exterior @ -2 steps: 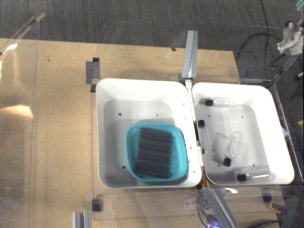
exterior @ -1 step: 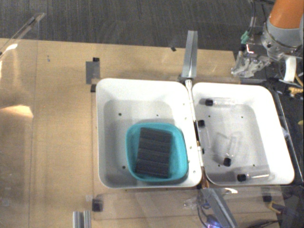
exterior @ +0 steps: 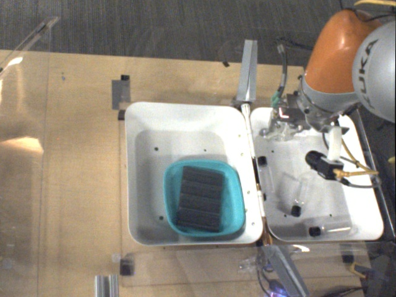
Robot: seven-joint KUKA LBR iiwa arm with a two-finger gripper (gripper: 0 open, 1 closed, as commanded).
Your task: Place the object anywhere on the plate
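Pincer (exterior: 279, 125) is hanging over the upper-left corner of the right bin (exterior: 365, 228), under the grey-and-orange wrist. Glare and cabling are hiding its tip, so I cannot tell whether it is apart or together. Nothing is showing in its grip.

Dark ridged block (exterior: 200, 198) is lying flat on the teal plate (exterior: 234, 190), below and to the left of the pincer. It is across the dividing wall in the left bin (exterior: 142, 166), well apart from the pincer. Its whole outline is sitting inside the plate's raised rim, so the placement is looking already met, judging from how things lie.

Handling, as a judgement:
- The block is reading as matte, with grooves running across it, probably foam or rubber.
- I am expecting it to be light, slightly yielding, grippy rather than slick, and not fragile.
- The best hold is looking to be across the narrow width, at the middle of the two long sides.
- The lower end is sitting close to the plate rim, leaving little room there, so an end-on grasp is looking poor.

A pale, clear item (exterior: 301, 193) is lying just below and to the right of the pincer in the right bin. It is too faint to identify.
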